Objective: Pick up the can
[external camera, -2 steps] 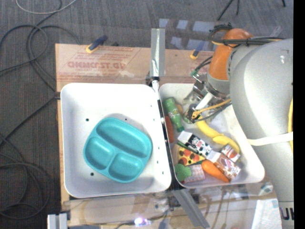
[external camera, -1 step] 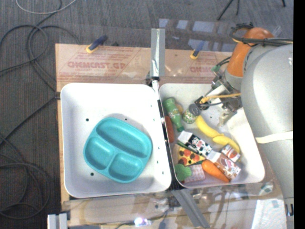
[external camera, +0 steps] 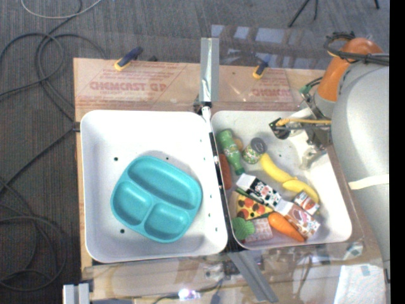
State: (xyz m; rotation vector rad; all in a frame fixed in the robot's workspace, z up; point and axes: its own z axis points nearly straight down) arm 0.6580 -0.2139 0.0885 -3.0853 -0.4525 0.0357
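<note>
Can (external camera: 256, 147) stands on end near the far left corner of the right bin (external camera: 342, 230), long axis vertical, lid skyward; gripper (external camera: 314, 152) hovers by its far right corner, jaws' state unclear.

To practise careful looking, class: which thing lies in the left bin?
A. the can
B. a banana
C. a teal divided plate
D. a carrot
C: the teal divided plate lies alone in the left bin, while the can sits among the food items in the right bin.
</note>
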